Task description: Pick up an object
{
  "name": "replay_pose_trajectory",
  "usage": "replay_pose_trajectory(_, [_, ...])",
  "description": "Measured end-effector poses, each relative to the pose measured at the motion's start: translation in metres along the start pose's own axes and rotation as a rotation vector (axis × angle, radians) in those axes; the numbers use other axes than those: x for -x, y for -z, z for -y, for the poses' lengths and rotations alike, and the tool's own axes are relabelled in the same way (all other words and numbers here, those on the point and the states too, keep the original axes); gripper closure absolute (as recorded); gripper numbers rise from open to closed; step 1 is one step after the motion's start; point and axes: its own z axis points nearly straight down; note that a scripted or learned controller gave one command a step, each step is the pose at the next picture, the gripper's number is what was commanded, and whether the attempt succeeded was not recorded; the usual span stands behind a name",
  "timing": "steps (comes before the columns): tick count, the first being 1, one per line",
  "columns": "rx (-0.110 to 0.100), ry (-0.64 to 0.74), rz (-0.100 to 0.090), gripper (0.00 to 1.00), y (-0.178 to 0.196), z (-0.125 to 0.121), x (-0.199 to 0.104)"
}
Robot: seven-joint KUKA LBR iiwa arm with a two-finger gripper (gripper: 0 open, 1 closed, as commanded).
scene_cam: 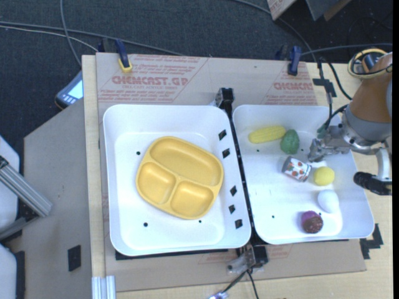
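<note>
Hovering my end effector (319,147) low in the right bin (358,229), near its far right corner. Can't tell from this slanted overhead view how it is set, and nothing visibly sits in it, so I'm not claiming a grasp.

Candidates are all in the right bin: yellow corn-shaped piece (267,134) and green lump (289,142) near the far edge, small patterned cup (297,169) lying tilted just beside my end effector, yellow ball (323,176) touching or nearly touching that cup, white egg-shaped piece (328,200) further toward the near edge, dark purple item (312,222) nearest the near edge.

Left bin (118,167) carries just a yellow divided plate (179,177), centred.

My read: approach sits between green lump, cup and yellow ball, so one of those is likely the target. They're packed close, so there's a risk of nudging a neighbour or closing on two things. The arm comes in over the right rim, which makes that cluster the easiest reach. Pick not yet done.
</note>
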Motion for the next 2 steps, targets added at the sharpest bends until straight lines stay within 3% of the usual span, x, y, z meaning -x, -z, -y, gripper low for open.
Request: replay_pose_trajectory(2, [0.007, -0.001, 0.005, 1.00, 0.130, -0.007, 0.002])
